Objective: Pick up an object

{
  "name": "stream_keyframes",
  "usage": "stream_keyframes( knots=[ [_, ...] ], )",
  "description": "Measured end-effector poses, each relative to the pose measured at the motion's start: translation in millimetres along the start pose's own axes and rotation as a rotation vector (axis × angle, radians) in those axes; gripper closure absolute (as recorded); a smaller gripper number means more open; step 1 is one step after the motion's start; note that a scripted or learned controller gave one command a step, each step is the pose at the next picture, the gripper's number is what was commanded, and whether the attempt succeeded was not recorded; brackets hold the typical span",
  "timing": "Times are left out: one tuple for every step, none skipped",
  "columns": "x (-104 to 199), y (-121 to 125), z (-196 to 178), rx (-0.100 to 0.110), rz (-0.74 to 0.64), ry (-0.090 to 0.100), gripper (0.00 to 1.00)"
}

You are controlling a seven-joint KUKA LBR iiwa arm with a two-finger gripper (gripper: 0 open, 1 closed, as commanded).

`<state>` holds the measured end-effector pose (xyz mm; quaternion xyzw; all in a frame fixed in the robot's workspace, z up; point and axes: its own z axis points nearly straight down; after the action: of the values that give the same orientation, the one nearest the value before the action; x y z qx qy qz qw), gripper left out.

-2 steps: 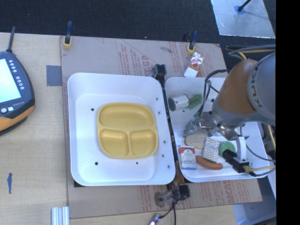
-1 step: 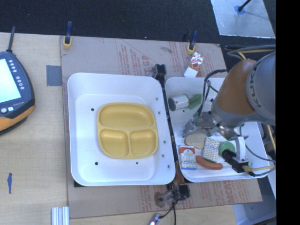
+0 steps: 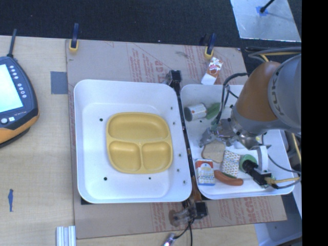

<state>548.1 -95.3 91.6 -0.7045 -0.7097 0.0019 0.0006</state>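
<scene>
Two bins lay side by side under me, and I had reached over the right bin, because that was where the loose things were. The left bin, well away on the far side of my gripper, bore a yellow tray with three hollows and no loose items, so I judged it the likely drop place and not the place to hunt.

My arm came in from the right and hung low over the right bin, so that its bulk hid much of that bin's middle. The gripper sat at the arm's left end, down among the clutter. Whether it was released, clenched or grasping anything, I could not tell; the metal parts there were too small and tangled to read.

Just below the gripper lay a bread slice, nearest of all, and I judged it the likeliest pick. Beside that was a patterned packet. Lower still lay a small carton and a sausage. Above and left of the gripper rested a grey can, with something green just beside it.
</scene>
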Motion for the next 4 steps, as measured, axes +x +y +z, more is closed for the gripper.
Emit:
stream_keyframes(
  knots=[
    [-2.3,16.1,-0.1,0.000,0.002,0.001,0.00],
    [-2.1,3.5,0.2,0.002,0.000,0.001,0.00],
    [3.1,17.2,-0.1,0.000,0.000,0.000,0.00],
    [1.9,17.2,-10.2,0.002,-0.001,0.000,1.00]
  ],
)
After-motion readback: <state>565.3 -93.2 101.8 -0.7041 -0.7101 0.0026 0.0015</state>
